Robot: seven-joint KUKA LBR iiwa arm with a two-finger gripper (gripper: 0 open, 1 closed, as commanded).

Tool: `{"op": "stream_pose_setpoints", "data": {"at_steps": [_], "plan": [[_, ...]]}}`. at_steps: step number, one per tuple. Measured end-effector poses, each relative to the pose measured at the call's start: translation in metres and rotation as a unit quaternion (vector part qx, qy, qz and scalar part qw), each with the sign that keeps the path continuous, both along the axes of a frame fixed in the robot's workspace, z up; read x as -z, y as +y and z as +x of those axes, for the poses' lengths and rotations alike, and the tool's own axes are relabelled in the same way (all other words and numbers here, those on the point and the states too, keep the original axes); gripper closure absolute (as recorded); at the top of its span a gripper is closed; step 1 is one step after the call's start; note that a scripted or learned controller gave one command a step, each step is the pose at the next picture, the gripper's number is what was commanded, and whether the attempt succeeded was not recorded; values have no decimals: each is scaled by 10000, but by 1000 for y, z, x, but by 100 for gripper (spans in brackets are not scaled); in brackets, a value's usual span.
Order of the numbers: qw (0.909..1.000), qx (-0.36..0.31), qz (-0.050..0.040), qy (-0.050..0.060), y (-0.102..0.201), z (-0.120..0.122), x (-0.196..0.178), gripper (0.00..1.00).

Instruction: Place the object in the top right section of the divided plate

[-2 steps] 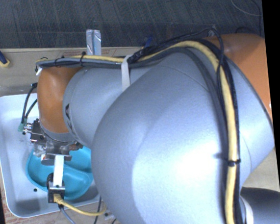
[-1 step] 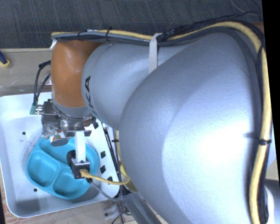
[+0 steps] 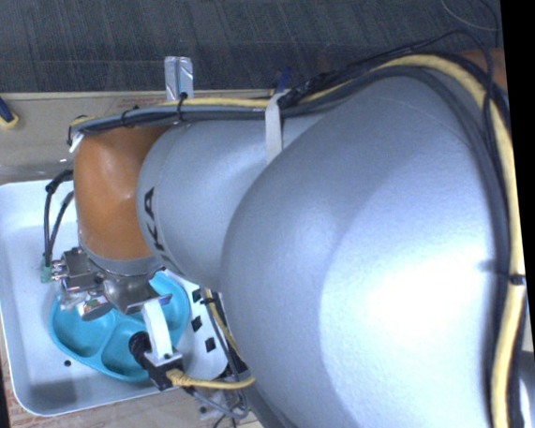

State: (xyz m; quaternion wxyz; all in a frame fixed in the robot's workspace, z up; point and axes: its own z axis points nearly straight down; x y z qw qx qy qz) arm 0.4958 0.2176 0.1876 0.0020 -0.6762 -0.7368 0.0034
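Camera view, from above at a slant: grey arm (image 3: 346, 248) reaching in from the right and covering most of the scene, orange band (image 3: 106, 196) above the wrist, yellow and black cables (image 3: 229, 104) running along the upper side. Below the band, the wrist hardware and pincer (image 3: 83, 297) poised directly over the blue divided plate (image 3: 92, 343), which lies in the left white bin (image 3: 15, 280) on the worktop (image 3: 16, 138). Plate partly hidden beneath the wrist; only its lower and left sections open to sight, dividers faintly visible.

Pincer state: cannot tell, the tip being lost among brackets and wiring. Object to be placed: not to be made out anywhere near the tip or on the bare parts of the plate; possibly hidden under the wrist, possibly absent.

Deciding relation: pincer over the plate's upper part, toward the hidden side. Top right section probably under the wrist itself, so little sideways travel likely needed, mostly downward. A judgement only.
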Motion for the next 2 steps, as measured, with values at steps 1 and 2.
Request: {"op": "stream_pose_setpoints", "data": {"at_steps": [1,2], "plan": [[9996,283,-1,-1,-52,-21,17,100],[9926,-1212,9,-22,-114,23,-10,100]]}}
